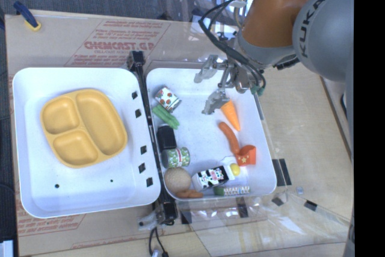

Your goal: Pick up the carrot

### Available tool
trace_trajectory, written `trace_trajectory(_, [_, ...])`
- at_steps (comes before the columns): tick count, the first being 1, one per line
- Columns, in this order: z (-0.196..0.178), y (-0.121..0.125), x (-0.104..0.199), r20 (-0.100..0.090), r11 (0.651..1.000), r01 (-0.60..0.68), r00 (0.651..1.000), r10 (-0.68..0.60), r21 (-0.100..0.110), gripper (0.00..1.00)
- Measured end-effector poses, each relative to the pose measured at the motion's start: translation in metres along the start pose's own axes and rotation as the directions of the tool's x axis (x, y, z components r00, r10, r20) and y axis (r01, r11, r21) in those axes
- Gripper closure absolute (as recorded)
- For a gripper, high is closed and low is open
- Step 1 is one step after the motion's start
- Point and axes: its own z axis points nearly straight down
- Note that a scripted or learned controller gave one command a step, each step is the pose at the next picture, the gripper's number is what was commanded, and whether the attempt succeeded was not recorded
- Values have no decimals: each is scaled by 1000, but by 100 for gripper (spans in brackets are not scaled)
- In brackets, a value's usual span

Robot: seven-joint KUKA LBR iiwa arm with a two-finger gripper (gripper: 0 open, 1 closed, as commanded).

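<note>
The carrot (pixel 231 115) is a short orange cone lying in the right bin (pixel 186 78), near its right wall. My gripper (pixel 209 88) hangs over the upper middle of that bin, open, with its two grey fingers spread apart and nothing between them. The lower finger (pixel 212 103) ends just left of the carrot's thick end. I cannot tell if it touches the carrot. The grey arm with its orange band (pixel 274 6) reaches in from the upper right.
The left bin holds a yellow divided plate (pixel 84 127). The right bin also holds a red-orange chili (pixel 228 135), a red pepper piece (pixel 246 155), a strawberry-print can (pixel 167 98), a green pod (pixel 165 116), a green can (pixel 177 157), a beige ball (pixel 177 179) and a cow-print bottle (pixel 212 176).
</note>
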Motion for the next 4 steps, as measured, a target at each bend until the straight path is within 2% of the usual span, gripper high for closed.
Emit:
trace_trajectory(1, [127,-50,-6,-3,966,-260,966,260,-1,0])
trace_trajectory(2, [125,-78,16,-1,990,143,990,-143,-2,0])
trace_trajectory(3, [114,-76,13,4,989,147,989,-147,-1,100])
trace_trajectory(4, [-19,-79,-3,10,983,-182,983,182,1,100])
